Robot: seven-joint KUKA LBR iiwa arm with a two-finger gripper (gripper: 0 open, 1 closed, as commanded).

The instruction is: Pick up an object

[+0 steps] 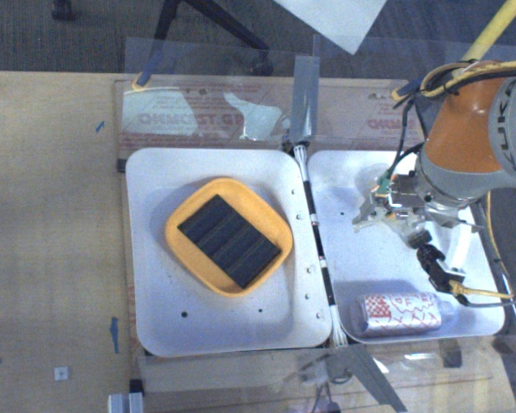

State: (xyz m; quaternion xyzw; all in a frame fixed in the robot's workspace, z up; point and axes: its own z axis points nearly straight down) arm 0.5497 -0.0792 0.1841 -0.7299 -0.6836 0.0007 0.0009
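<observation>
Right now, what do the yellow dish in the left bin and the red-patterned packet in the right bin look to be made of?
The yellow dish looks like matte moulded plastic with smooth rounded edges; its dark ribbed insert could be rubber or plastic. The packet looks like a printed wrapper, film or paper: red and white pattern, slightly rumpled outline. Hard to tell further.

The wooden bench (pixel 43 231) carries two white bins — left bin (pixel 155 308), right bin (pixel 335 188) — touching, apparently.

Office chair base (pixel 181 11) sitting on dark floor (pixel 52 37) behind wooden surface (pixel 43 231); white sheet (pixel 331 3) lying beside it.
</observation>
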